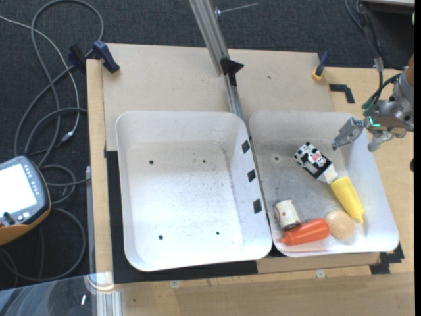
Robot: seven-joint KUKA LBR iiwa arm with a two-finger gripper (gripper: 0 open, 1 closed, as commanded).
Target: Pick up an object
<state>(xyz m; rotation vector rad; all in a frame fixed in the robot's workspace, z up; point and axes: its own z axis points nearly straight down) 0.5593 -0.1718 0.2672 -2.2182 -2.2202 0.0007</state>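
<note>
My gripper point(360, 137) hangs over the upper right corner of the right bin point(276, 133), open, with nothing between its fingers. Below and left of it lies a black-and-white spotted box point(311, 159). A yellow bottle-shaped object point(346, 197) with a white cap lies just beyond that box, pointing toward the bin's lower right. At the bin's front edge sit a small white can point(287, 213), an orange carrot-like object point(304, 232) and a beige egg-shaped object point(341, 224), close together.
The left bin point(177, 189) lies beside the right one, with black clips along their shared rim. A metal pole point(210, 31) slants up from between the bins. Cables and a teach pendant point(20, 199) lie on the floor at left.
</note>
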